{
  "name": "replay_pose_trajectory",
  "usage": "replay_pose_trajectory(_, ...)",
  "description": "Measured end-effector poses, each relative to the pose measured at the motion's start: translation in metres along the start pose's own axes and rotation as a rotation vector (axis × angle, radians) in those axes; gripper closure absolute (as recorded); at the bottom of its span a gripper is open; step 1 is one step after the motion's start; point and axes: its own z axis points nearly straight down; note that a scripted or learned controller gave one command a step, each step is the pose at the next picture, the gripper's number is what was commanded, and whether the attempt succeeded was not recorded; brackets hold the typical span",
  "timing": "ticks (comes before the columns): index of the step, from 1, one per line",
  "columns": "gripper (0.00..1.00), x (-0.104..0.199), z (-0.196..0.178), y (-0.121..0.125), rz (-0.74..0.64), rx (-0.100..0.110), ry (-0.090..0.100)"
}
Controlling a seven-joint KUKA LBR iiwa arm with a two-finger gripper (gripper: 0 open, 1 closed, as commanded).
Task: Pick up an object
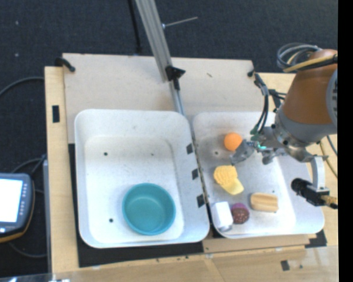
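- Camera view: gripper point(247, 151) hangs low in the right bin point(303, 219), just beside the orange ball point(233, 141); whether its claw is spread or pinching, I cannot tell.
- Yellow toy point(228, 179) lies below; teal bowl point(149, 208) sits in the left bin point(88, 175).
- No writing is legible.

In the right bin point(300, 216) lie five small things. An orange ball point(233, 141) sits near the back. A yellow ridged piece point(228, 179) lies near the middle. A tan, loaf-like block point(264, 202) rests toward the front right. At the front left, a white block point(223, 214) touches a dark purple round piece point(240, 214). A teal bowl point(149, 208) stands upright in the left bin point(106, 128).
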Motion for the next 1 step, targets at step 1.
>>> replay_pose_trajectory(1,0.00,-0.0021,0.0635,-0.0007,0.001,0.007,-0.001)
